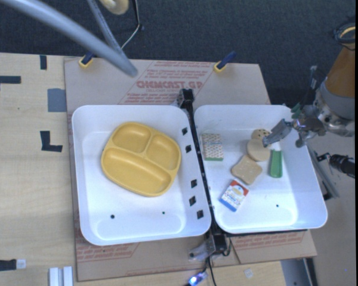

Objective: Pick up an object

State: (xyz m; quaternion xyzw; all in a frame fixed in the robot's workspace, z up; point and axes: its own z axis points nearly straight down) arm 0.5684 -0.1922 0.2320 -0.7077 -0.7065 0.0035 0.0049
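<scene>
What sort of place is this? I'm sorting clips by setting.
Probably a robotics lab bench for pick tests: two shallow white bins side by side, a grey KUKA arm's gripper over toy-like items, clamped cardboard beneath.

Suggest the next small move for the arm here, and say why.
Probably lower the tool slightly toward the green bottle. The tool hangs over the right bin's upper right part, holding nothing, and the bottle lies just below it in the view, beside the round cookie and the bread slice. The bottle looks like the nearest item with room on its right side.
</scene>
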